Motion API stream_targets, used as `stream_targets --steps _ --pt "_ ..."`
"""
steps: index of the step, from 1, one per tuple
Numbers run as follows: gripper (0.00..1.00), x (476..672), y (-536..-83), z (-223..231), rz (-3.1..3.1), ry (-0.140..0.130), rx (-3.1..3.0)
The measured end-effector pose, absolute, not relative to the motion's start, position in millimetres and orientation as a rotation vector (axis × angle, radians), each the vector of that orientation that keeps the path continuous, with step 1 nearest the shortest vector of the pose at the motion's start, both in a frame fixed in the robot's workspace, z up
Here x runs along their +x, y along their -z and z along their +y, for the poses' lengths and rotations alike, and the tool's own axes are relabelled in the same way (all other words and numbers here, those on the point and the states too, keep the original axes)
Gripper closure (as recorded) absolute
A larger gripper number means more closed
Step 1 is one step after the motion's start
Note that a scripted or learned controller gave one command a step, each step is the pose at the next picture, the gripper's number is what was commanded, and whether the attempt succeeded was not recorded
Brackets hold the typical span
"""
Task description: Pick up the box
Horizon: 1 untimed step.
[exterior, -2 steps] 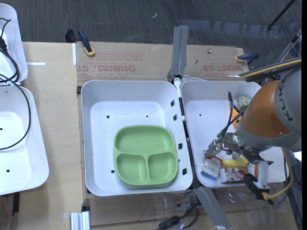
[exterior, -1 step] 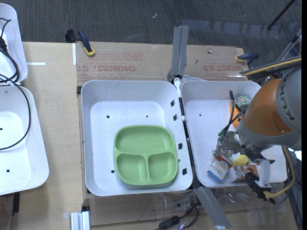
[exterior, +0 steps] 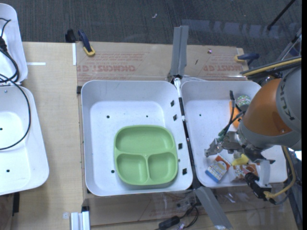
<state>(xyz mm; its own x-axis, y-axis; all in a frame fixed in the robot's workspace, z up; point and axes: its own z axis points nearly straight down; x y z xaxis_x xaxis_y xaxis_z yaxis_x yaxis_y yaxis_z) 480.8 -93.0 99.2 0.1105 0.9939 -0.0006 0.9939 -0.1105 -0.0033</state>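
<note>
Cardboard box: the box [exterior: 217,168] looks like a small printed carton, white and blue with an orange-red patch, lying flat and turned askew on the floor of the right bin [exterior: 204,104], near the bin's front edge and toward its left wall.
Camera view, right bin: beside the box, toward the counter's right edge, lie a yellow piece [exterior: 238,161] and a red-printed packet [exterior: 239,172], close to or touching the box; which, I cannot tell. A round greenish object [exterior: 243,100] sits near the bin's back right corner.
Camera view, hand: the hand [exterior: 214,147] hangs just above and behind the box, at the end of the grey and orange arm [exterior: 268,114]. Its metal tips are small and partly tangled with cables, so I cannot tell how wide it stands, and nothing is visibly held between them.
Camera view, left bin: a green divided plate [exterior: 145,155] rests in the left bin [exterior: 96,128], toward its front; well apart from the box.
Counter: a pale wood counter [exterior: 53,71] carries both bins.
Handling, as judged: the carton is probably light and fairly stiff, though thin walls could dent under a hard squeeze, and a glossy print may slip.
Where to hold, as judged: across the two long sides near the middle, squared to the box's slant, clear of the neighbouring packet.
</note>
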Motion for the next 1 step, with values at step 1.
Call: stream_targets --steps 1 --pt "0.0 477.3 -91.2 -95.9 -2.26 -0.002 -2.18"
